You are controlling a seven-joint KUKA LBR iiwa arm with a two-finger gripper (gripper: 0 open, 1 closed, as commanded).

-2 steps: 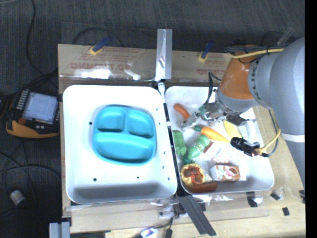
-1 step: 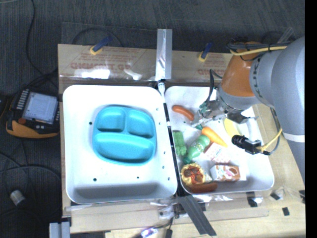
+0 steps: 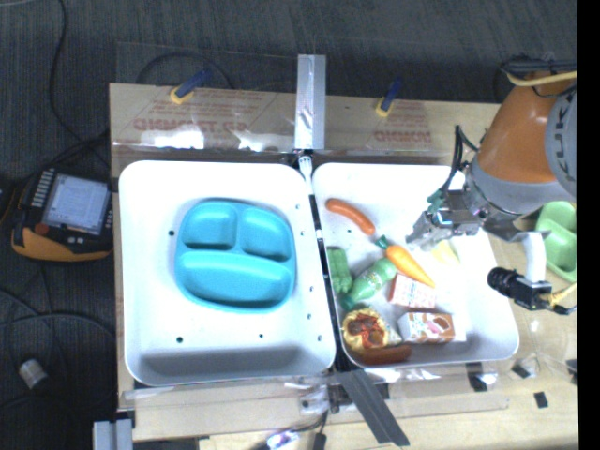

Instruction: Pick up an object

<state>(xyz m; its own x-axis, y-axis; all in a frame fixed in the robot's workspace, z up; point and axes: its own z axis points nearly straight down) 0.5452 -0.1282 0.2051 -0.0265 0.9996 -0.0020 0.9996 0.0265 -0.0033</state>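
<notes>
Toys (image 3: pixel 389 298) crowd right bin's (image 3: pixel 487 340) near-left corner.

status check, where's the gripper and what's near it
Gripper low over right bin, nothing seen between fingers. Carrot just beside it. Sausage, cartons crowd close.
</notes>
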